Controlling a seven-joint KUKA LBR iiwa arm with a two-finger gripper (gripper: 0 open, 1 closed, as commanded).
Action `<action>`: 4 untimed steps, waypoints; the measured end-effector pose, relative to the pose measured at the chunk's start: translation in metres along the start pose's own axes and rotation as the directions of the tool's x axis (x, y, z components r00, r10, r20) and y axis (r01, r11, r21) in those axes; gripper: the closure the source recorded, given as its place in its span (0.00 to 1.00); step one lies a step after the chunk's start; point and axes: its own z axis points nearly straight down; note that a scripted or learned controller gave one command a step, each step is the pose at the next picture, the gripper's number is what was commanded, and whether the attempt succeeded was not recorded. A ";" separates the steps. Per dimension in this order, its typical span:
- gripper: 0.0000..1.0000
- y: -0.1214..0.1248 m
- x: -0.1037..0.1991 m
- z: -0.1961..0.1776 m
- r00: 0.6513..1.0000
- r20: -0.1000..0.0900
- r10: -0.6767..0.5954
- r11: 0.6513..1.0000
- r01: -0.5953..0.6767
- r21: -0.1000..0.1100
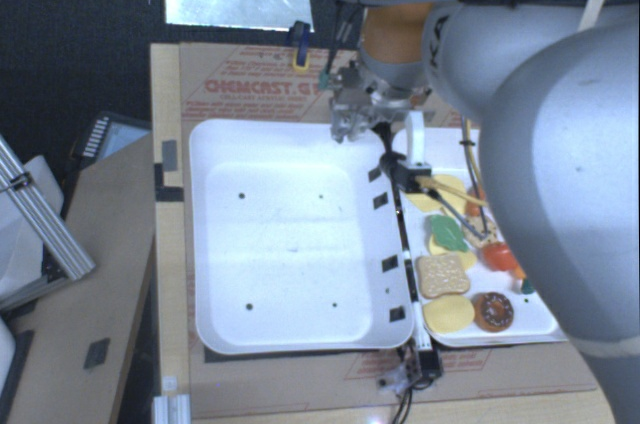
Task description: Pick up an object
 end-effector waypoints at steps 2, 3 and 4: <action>1.00 -0.014 0.083 -0.019 1.000 -0.002 -0.002 1.000 0.002 0.001; 1.00 -0.024 -0.013 -0.038 1.000 0.002 0.012 1.000 -0.012 0.002; 1.00 -0.023 -0.008 -0.047 1.000 0.001 0.003 1.000 -0.003 0.001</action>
